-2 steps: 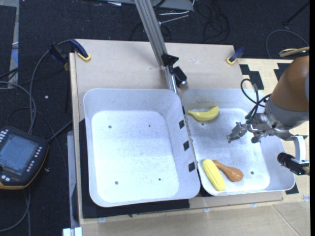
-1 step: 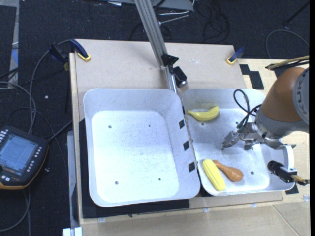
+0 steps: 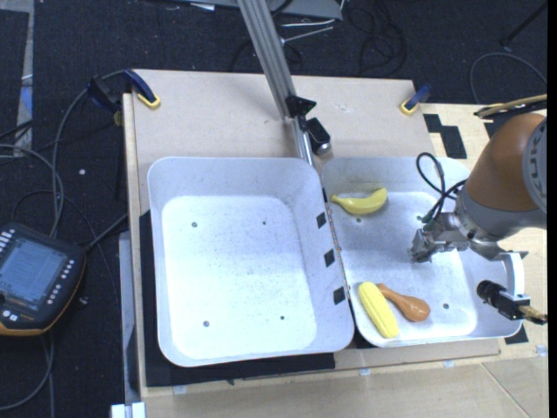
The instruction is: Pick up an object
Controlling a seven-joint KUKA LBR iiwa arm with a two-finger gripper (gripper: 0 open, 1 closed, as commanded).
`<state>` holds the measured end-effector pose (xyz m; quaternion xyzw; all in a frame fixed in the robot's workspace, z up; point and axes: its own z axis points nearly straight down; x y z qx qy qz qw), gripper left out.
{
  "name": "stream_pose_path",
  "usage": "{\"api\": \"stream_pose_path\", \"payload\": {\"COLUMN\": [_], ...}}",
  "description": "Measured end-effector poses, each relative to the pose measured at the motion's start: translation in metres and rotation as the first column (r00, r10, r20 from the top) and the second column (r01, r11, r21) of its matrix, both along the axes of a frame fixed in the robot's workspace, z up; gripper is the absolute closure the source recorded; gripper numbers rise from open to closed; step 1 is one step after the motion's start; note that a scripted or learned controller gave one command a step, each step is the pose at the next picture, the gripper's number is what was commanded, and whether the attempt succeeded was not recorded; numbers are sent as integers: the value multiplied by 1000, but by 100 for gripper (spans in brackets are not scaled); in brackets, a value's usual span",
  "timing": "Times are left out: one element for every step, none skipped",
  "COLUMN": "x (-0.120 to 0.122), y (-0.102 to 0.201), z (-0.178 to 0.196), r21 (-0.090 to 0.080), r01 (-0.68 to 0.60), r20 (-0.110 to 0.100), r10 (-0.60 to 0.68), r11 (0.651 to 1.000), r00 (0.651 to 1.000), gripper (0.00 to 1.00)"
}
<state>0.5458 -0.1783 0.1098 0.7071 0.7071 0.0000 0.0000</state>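
Note:
A yellow banana (image 3: 361, 202) lies near the back of the right bin (image 3: 452, 277). At that bin's front left a yellow corn cob (image 3: 379, 309) rests beside an orange-brown drumstick-shaped piece (image 3: 406, 303), the two touching. My gripper (image 3: 424, 249) hangs low over the bin's middle, to the right of the banana and above the drumstick piece, with bare bin floor under it. No object shows between its tips.
The left bin (image 3: 235, 259) sits beside the right one, their walls meeting along a central ridge. A slanted metal pole (image 3: 274, 59) rises from behind the bins. A teach pendant (image 3: 30, 277) lies off the bench at the left.

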Motion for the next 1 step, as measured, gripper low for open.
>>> {"api": "stream_pose_path", "payload": {"x": [0], "y": [10], "z": [48], "r21": [-1], "r01": [-1], "r20": [4], "r10": [1], "r11": [1000], "r00": [1000], "gripper": [100]}}
